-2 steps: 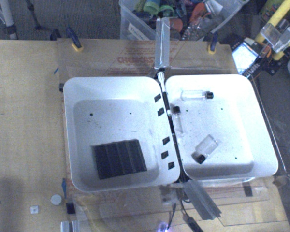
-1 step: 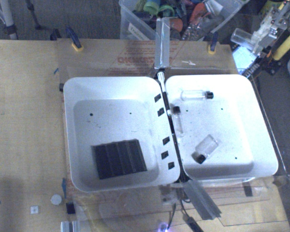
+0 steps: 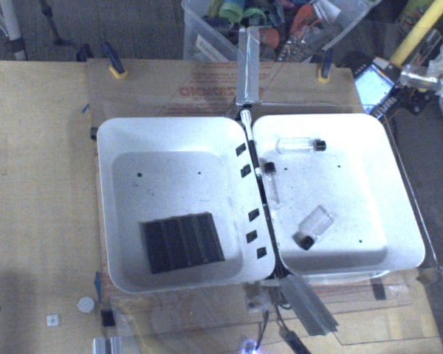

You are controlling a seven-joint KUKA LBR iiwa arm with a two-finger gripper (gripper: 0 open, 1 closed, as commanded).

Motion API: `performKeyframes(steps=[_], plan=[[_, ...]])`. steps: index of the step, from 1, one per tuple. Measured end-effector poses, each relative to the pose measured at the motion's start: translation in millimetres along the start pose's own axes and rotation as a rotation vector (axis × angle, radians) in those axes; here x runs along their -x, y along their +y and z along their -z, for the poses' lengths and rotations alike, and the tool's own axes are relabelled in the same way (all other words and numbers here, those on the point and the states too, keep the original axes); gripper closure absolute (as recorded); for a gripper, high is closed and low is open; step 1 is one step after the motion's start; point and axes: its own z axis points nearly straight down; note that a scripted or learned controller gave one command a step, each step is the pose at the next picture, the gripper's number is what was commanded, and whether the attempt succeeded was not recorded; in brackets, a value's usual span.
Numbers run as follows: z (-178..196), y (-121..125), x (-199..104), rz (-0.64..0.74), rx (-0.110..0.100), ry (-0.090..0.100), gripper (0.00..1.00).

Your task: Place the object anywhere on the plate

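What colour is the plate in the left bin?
Black, with ridges; the camera view shows the plate clearly.

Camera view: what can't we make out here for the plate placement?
- Clear bottles in the right bin: the upper, middle and lower are transparent against white; outlines faint, contents unreadable.
- Dark ribbed plate in the left bin: surface detail too dark.
- Storage tub: cut off by the top edge.

A dark ridged plate (image 3: 183,243) is lying in the left bin (image 3: 118,150). In the right bin (image 3: 369,135), three clear vials are lying apart: one (image 3: 300,145) near the top, one (image 3: 269,181) beside the divider, one (image 3: 312,227) lower down.
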Motion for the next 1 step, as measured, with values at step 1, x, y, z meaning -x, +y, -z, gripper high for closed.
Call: performKeyframes(steps=[1], plan=[[-0.5, 33.3, 8.1, -0.348, 0.0, 0.001, 1.0]])
